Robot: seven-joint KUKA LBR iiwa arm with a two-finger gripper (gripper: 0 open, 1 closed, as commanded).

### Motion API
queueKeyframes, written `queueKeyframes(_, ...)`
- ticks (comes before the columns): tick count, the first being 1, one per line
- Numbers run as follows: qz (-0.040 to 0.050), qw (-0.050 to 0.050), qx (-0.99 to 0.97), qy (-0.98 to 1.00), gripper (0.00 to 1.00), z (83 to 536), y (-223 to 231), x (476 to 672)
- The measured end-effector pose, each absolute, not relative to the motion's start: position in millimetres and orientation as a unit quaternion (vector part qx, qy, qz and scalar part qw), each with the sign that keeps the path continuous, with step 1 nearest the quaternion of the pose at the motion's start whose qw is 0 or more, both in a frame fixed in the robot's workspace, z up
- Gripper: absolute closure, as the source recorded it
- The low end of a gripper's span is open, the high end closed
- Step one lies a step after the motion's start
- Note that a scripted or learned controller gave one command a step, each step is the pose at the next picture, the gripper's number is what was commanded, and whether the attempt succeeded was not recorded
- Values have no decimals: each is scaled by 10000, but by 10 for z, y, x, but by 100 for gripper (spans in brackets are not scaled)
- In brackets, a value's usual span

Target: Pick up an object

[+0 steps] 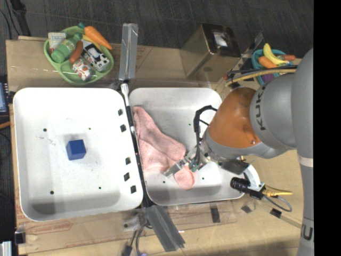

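Observation:
A pink cloth [155,143] lies crumpled along the left side of the right bin [176,97], running from the back toward the front. My gripper [181,167] is low in that bin at the cloth's front end, with its metal fingers against the fabric. A fold of the cloth bulges just below the fingers. A blue cube [76,149] sits alone in the left bin [69,97], far from the gripper. The arm's orange band and grey wrist cover the right part of the right bin.
A green bowl [64,73] of toy food stands behind the left bin. A brown box [210,49] sits behind the right bin, with more toys [269,57] at the far right. A metal divider [128,57] runs between the bins.

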State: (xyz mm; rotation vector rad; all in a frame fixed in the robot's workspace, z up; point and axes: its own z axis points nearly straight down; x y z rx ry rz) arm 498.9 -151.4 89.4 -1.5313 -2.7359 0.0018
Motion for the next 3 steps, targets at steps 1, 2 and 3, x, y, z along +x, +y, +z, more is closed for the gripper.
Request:
queueKeyframes(1, 9, 41, -4864, -8737, 100, 975, -1517, 4999)
queueKeyframes(2, 7, 5, -5696, -8219, 100, 2513, -1343, 5347)
queueKeyframes(3, 11, 16, -5605, -8281, 100, 2359, -1375, 5178)
